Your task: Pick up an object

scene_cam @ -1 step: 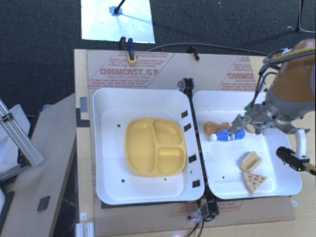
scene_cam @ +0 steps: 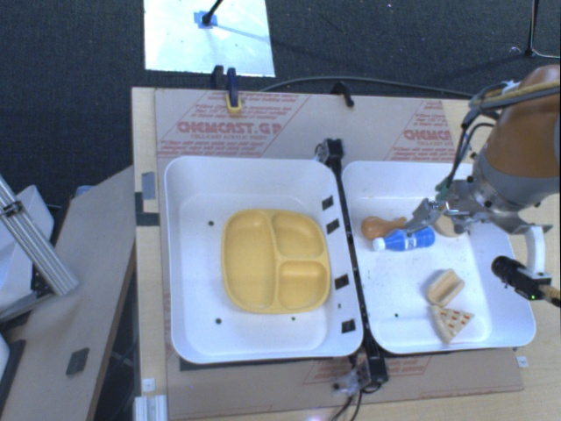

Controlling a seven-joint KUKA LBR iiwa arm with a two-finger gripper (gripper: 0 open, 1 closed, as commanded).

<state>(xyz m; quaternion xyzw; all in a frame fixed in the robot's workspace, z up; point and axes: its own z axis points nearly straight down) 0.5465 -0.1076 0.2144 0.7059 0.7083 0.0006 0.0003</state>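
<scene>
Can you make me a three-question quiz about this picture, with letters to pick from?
1. Where is the yellow divided plate?
A. in the left bin
B. in the right bin
C. on the floor

2. What colour is the little bottle?
A. red
B. blue
C. green

3. How is the bottle lying?
A. standing upright
B. on its side
C. stacked on the yellow plate

Answers:
1 A, the plate sits in the middle of the left bin.
2 B, its body is blue with a white cap, in the right bin.
3 B, it lies flat, cap to the left, next to the brown drumstick toy and under the gripper.
</scene>
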